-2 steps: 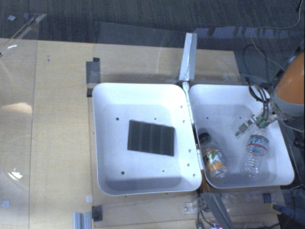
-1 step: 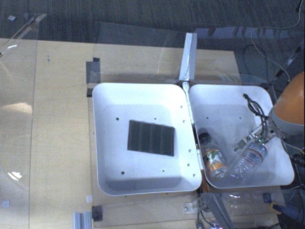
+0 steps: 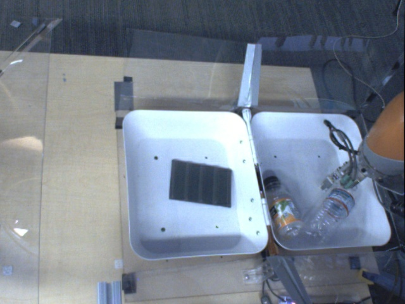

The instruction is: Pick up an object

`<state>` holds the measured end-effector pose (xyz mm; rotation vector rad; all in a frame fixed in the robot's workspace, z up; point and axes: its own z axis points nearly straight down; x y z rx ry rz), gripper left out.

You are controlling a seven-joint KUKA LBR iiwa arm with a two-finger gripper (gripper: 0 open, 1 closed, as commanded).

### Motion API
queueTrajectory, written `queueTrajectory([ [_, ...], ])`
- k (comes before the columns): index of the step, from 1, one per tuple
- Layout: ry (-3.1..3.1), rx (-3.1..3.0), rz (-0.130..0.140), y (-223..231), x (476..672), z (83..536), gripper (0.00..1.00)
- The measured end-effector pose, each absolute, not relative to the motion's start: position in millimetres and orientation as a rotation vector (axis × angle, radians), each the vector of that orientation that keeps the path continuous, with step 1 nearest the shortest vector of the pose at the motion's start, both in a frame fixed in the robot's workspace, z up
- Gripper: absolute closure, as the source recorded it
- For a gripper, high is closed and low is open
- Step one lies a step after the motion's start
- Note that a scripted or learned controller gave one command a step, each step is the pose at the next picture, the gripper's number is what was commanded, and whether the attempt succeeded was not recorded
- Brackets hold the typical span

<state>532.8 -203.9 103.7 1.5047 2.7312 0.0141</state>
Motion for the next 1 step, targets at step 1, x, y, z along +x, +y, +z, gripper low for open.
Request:
queueTrajectory([
  [1, 2.731, 1.505, 0.014, -203.9, 532.8, 103.7, 0.0],
])
